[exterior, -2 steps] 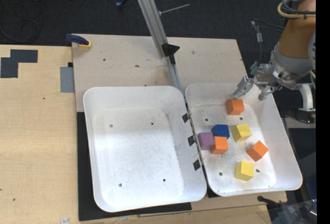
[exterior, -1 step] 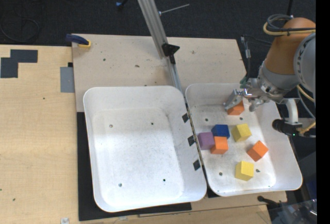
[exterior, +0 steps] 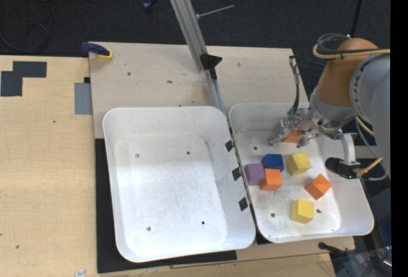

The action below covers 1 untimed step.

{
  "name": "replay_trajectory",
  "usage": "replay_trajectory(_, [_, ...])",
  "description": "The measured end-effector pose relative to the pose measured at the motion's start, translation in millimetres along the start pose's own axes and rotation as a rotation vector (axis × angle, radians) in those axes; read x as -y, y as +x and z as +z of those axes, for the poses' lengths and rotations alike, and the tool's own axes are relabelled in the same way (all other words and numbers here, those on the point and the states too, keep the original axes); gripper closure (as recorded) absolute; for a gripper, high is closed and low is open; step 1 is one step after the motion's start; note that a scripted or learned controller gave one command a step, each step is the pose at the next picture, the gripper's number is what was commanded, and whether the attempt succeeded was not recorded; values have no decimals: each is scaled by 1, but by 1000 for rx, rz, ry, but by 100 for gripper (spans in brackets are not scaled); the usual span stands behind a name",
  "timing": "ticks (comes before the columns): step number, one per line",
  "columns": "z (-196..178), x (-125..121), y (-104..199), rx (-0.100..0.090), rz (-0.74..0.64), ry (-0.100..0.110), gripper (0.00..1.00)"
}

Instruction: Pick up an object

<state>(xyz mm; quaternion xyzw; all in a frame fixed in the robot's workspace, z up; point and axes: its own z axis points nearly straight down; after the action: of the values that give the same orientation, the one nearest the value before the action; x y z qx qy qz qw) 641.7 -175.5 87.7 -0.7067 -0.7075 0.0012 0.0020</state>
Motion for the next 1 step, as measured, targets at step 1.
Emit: replay_trajectory(1, [-12,0,-1,1,2,-1,100])
